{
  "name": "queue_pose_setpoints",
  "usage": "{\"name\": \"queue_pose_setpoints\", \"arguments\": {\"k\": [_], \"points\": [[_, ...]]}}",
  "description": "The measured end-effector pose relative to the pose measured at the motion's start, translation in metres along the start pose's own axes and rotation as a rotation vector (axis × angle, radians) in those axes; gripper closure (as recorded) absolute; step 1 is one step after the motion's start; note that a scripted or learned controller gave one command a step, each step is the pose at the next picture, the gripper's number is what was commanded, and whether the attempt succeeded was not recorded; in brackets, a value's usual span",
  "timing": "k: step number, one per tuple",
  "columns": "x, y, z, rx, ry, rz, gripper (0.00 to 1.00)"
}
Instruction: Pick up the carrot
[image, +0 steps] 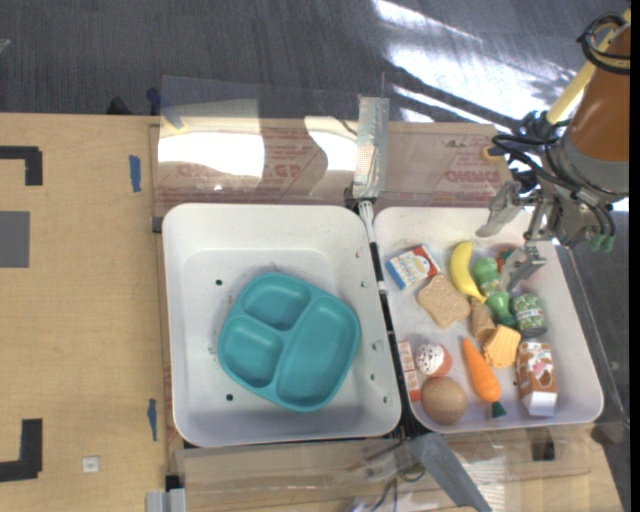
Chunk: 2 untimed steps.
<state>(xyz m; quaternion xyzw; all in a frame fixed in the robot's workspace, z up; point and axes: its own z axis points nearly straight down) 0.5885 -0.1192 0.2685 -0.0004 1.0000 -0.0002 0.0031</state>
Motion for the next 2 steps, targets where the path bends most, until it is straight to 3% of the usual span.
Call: {"name": "queue_pose_setpoints", "arguments": {"k": [1,2], "points": [[0.049,0.021,0.165,0.001,-0.005,-0.061,0.00],[0.096,-0.023,0.178,0.002,-0.008,-0.259,0.00]]}}
